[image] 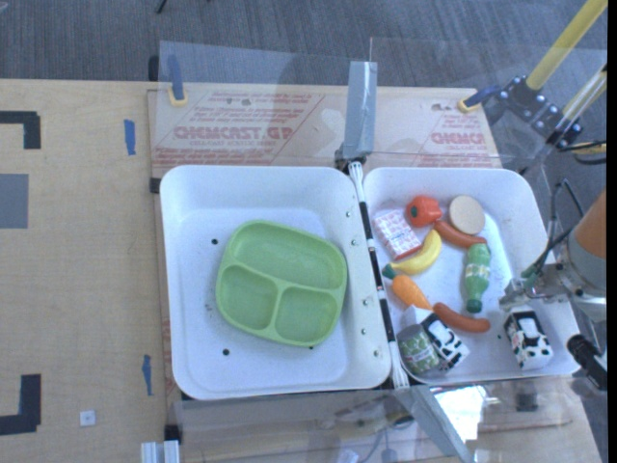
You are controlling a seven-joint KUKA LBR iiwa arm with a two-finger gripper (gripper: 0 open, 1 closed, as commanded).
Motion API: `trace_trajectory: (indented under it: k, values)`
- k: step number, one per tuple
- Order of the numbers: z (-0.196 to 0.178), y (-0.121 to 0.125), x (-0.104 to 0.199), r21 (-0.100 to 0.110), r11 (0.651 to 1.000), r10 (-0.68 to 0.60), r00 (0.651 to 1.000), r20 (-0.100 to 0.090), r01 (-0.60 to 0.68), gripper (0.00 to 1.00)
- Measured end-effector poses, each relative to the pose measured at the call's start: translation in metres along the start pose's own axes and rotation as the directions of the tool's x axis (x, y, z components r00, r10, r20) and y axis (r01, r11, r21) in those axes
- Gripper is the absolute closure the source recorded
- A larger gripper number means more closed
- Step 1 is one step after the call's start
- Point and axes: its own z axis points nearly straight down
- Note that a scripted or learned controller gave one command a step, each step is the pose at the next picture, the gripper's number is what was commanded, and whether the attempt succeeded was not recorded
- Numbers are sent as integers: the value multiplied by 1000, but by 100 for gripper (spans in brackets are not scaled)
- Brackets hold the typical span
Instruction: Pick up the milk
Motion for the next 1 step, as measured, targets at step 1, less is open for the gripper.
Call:
trace_trajectory:
  k: [1]
  values:
    - [-81,-7,44,30,988,149,989,-1,-149,100]
